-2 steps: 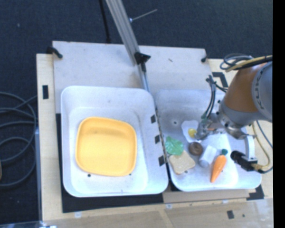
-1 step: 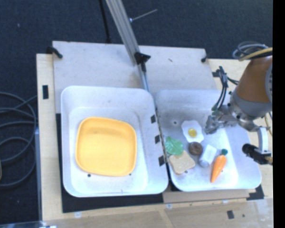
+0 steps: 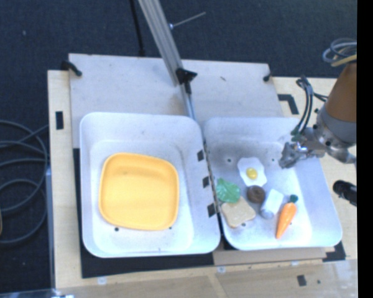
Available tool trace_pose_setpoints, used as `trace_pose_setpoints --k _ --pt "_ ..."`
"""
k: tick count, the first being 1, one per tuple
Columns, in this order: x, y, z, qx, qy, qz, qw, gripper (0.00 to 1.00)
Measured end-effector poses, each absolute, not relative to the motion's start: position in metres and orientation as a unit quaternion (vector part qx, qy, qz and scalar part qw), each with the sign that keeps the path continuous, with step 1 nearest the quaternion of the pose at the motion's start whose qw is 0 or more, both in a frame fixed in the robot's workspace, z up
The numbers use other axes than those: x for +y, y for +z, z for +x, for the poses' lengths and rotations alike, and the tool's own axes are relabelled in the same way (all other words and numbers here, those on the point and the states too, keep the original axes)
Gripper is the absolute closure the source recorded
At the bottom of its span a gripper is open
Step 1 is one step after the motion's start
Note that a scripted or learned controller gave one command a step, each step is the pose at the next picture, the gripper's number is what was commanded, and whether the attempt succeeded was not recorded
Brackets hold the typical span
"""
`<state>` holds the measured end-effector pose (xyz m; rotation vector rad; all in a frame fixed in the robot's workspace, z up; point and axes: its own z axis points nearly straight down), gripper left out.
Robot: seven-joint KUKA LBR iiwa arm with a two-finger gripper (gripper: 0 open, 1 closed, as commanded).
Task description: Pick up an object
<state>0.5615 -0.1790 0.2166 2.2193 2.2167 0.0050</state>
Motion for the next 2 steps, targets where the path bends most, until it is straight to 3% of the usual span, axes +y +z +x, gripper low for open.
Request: trace_pose_setpoints --k 1,2 --pt "-0.18 0.268 0.562 0.707 0.0016 0.707 0.002 1.0" --pt "-0.13 0.274 0.578 0.708 0.0008 0.706 0.0 1.0"
